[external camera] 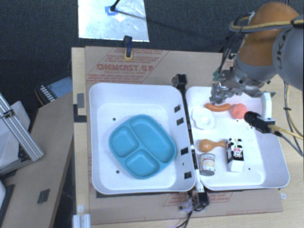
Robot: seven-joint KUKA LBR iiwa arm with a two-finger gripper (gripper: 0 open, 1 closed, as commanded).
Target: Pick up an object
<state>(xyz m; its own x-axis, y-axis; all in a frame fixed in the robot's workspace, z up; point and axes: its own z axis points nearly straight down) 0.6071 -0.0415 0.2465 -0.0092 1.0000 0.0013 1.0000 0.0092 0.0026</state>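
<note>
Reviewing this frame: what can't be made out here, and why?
- Gripper: whether it touches or grips the orange sausage-shaped item below it; the wrist hides the contact.
- Small can: label print too small to read.
- Cow-patterned carton: lettering too small to read.
- Pink ball: its right side is covered by the black fitting.
- Arm: cut off by the right and top edges.

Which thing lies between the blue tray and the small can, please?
In the camera view, the black divider where the two bins meet lies between the blue tray and the can. Apart from it, that stretch is bare white bin floor.
</note>
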